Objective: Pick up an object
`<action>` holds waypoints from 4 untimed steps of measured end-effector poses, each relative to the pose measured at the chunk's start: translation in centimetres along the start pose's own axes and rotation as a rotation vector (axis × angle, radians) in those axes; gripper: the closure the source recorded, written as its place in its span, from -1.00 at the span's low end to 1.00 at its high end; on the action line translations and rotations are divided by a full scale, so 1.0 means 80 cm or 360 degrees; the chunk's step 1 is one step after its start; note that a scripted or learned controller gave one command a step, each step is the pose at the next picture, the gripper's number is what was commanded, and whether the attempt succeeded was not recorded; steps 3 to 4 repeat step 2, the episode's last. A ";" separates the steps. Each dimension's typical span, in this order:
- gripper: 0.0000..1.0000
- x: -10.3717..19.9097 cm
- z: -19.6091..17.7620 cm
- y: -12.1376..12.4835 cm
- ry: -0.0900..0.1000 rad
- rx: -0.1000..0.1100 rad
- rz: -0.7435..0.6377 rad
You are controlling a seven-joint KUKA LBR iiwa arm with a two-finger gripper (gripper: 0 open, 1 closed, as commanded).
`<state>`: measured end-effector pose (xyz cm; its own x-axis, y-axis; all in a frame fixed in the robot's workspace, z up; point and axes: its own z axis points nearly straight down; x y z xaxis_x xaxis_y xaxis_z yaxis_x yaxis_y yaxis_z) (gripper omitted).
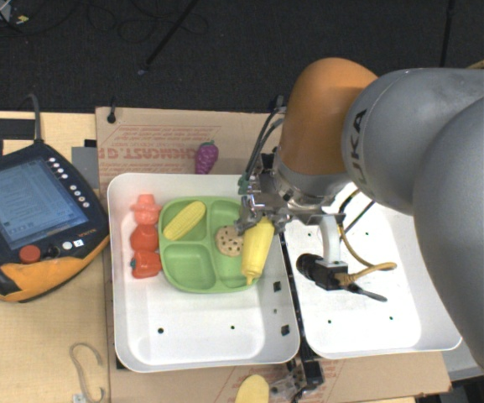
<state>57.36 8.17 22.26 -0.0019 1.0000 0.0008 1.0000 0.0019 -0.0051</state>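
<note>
My gripper hangs over the right side of the left bin, under the orange wrist band. It is shut on the upper end of a yellow corn cob, which hangs almost upright over the right rim of a green divided plate. On the plate lie a second yellow corn cob and a brown spotted cookie. A red and pink toy figure lies just left of the plate.
A purple grape bunch sits on the cardboard behind the left bin. A yellow object lies in front of the bins. The right bin lies under the arm. A teach pendant rests at the far left.
</note>
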 end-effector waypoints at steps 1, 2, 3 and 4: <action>1.00 0.024 0.006 0.008 -0.0001 -0.0004 0.0003; 1.00 0.017 0.006 0.006 -0.0002 -0.0001 0.0003; 1.00 0.017 0.006 0.006 -0.0002 -0.0001 0.0003; 1.00 0.017 0.006 0.006 -0.0002 -0.0001 0.0003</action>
